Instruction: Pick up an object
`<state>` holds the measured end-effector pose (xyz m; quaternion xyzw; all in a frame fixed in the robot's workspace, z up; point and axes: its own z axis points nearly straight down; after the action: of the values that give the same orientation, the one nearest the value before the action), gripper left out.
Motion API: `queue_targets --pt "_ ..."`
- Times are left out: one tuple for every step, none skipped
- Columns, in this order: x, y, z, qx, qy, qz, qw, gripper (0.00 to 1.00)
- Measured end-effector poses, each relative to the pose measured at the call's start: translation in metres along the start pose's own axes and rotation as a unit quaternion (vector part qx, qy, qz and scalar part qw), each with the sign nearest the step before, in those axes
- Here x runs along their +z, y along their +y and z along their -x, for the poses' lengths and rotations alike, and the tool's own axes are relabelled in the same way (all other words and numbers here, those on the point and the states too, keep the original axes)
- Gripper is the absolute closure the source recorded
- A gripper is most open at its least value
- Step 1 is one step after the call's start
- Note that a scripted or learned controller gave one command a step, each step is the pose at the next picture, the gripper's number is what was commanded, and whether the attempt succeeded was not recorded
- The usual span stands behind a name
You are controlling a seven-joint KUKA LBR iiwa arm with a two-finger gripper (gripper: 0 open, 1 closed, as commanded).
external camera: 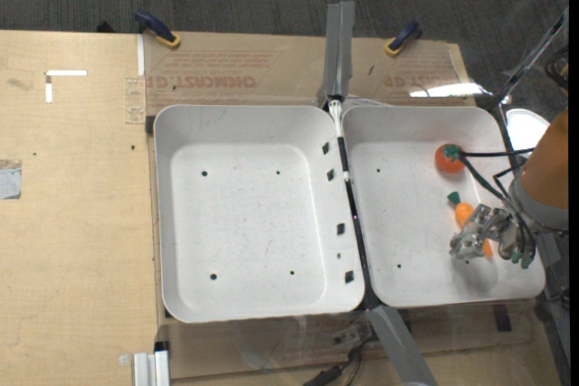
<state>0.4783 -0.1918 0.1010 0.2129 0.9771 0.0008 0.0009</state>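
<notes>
In the right bin (398, 194) lie a red-orange round object (448, 158) with a green top near the far right, a small teal piece (453, 197), and an orange piece (464, 213) just below it. My gripper (469, 246) hangs low over the bin's right front part, right beside and slightly in front of the orange piece. Its metal fingers point left and down. Another bit of orange (488, 249) shows behind the fingers; whether it is held is unclear.
The left bin (181, 194) sits beside the right one, with a grey divider bar (339, 59) between them. Black cables (488, 156) run from the arm across the right bin's far corner. Cardboard and clamps lie behind the bins.
</notes>
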Motion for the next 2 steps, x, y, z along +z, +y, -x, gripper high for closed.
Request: queue_targets --pt "0.0 0.0 0.0 0.0 0.0 0.0 1.0 0.0" --pt "0.007 0.003 0.023 0.286 0.003 0.002 0.9584 0.0"
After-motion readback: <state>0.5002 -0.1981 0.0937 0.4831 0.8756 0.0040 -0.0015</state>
